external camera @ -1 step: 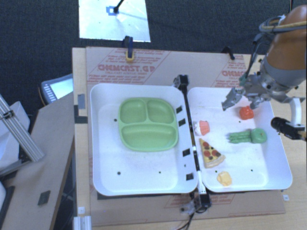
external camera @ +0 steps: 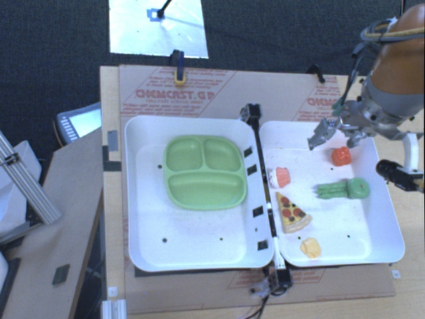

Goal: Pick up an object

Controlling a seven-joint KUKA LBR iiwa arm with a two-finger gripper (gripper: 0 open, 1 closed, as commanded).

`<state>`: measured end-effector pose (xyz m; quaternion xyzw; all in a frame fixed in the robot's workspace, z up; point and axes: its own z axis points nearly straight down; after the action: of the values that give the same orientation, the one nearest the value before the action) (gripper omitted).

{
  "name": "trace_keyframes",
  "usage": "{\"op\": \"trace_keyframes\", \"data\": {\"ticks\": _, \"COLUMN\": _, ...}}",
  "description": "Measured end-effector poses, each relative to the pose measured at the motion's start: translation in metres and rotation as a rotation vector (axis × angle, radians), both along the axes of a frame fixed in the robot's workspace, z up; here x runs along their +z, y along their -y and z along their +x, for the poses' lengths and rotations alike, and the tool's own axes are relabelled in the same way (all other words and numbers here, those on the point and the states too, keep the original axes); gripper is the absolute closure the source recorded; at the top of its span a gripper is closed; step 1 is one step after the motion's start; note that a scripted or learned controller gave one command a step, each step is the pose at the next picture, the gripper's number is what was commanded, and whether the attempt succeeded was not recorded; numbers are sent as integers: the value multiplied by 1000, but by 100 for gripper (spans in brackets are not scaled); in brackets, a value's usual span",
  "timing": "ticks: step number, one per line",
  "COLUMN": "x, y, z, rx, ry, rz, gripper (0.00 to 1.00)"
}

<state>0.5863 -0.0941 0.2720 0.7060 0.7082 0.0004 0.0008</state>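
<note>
White bins (external camera: 199,251), hand (external camera: 337,133) spread (empty) above

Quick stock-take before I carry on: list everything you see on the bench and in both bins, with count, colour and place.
bin: 2, white, side by side on the bench
divided plate: 1, light green, middle of the left bin
red toy: 1, red-orange, upper part of the right bin, just below the gripper
pink-and-white toy: 1, right bin, by its left wall
green toy: 1, green, right bin, centre right
pizza slice toy: 1, yellow with red spots, right bin, lower left
yellow toy: 1, yellow, right bin, near the front wall
arm: 1, grey and orange, entering from the right
gripper: 1, grey, over the right bin's upper part
</note>
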Motion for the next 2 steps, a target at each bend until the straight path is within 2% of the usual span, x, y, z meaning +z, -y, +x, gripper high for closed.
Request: {"op": "trace_keyframes", "data": {"ticks": 2, "x": -95, "y": -11, "z": 1, "rx": 0, "ry": -5, "rz": 1, "gripper": 0}}
